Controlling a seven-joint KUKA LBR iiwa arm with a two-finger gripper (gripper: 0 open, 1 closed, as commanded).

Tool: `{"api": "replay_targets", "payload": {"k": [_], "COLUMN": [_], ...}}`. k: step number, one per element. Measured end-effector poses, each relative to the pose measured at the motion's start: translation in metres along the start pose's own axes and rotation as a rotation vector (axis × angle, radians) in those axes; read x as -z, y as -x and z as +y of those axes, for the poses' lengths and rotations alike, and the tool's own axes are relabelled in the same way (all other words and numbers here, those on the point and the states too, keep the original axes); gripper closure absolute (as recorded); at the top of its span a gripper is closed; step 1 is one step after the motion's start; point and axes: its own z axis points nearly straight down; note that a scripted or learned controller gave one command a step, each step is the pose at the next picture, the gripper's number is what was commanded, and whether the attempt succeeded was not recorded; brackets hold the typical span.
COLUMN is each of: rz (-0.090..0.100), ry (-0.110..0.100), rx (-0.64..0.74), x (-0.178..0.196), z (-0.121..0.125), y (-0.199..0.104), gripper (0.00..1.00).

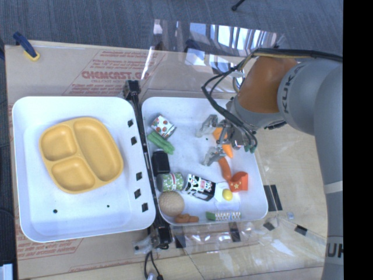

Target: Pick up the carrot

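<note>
The carrot (224, 167) is an orange stick lying in the right bin (186, 111), right of centre, running down toward a red block. Its upper part passes under the gripper's body, and a bit of orange shows again higher up. My gripper (208, 140) hangs over the bin with its two grey fingers pointing left and spread apart, one fingertip (206, 124) above and the other near the carrot's upper end. The gripper is open, and only white bin floor shows between the tips. The carrot lies at the base of the fingers, not clamped between them.
Close by the carrot are a red block (239, 181), a yellow ball (226, 195) and a cow-patterned carton (200, 186). Further left lie a green can (172, 181), a black item (159, 162), a green vegetable (160, 142) and a strawberry-print box (163, 126). The left bin holds a yellow divided plate (80, 153).
</note>
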Motion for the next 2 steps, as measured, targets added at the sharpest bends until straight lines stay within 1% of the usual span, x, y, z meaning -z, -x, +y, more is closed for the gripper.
{"api": "replay_targets", "payload": {"k": [1, 2], "rz": [-0.009, -0.010], "ry": [-0.003, -0.001], "rx": [0.008, -0.211], "x": [0.015, 0.066], "z": [0.002, 0.039], "y": [0.004, 0.016], "gripper": [1.00, 1.00]}}
